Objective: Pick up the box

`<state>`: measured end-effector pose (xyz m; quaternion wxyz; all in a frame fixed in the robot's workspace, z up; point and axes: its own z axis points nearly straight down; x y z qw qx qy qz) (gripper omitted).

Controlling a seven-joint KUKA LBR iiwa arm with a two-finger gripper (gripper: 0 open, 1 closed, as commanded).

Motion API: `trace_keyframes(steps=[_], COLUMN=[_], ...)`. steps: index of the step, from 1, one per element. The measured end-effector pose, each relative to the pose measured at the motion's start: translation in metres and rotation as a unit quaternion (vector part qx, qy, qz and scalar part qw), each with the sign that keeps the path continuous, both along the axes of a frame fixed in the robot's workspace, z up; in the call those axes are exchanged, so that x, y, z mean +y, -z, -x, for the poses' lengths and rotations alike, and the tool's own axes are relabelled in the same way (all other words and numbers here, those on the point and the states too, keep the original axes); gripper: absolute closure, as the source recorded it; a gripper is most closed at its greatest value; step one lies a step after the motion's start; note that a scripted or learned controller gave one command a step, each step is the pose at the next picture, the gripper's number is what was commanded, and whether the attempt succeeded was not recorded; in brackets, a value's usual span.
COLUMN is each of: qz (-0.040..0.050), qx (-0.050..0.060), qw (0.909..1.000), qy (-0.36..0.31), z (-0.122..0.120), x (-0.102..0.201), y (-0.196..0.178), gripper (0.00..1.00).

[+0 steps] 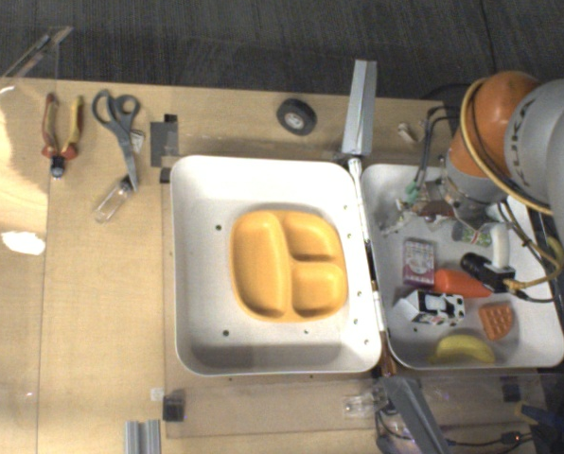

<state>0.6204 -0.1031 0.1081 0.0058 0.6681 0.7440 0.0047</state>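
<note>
Right bin (547, 353): box (419, 262) beside carrot (462, 283).

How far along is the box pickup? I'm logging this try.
Nothing looks done: the small purple box lies flat in the right white bin, beside the orange carrot. In hand: the grey arm reaches over the bin's far end. Left: descend, grasp, lift.
</note>
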Motion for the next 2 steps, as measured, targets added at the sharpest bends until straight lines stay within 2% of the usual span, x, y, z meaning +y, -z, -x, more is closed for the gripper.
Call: trace_keyframes(steps=[1,2], qz=[0.0001,0.0021], qx=[0.000,-0.006], qw=[0.9998,0.9998], qy=[0.021,0.021], z=[0.050,0.047], x=[0.004,0.002], y=[0.018,0.005], gripper=[0.00,1.00])
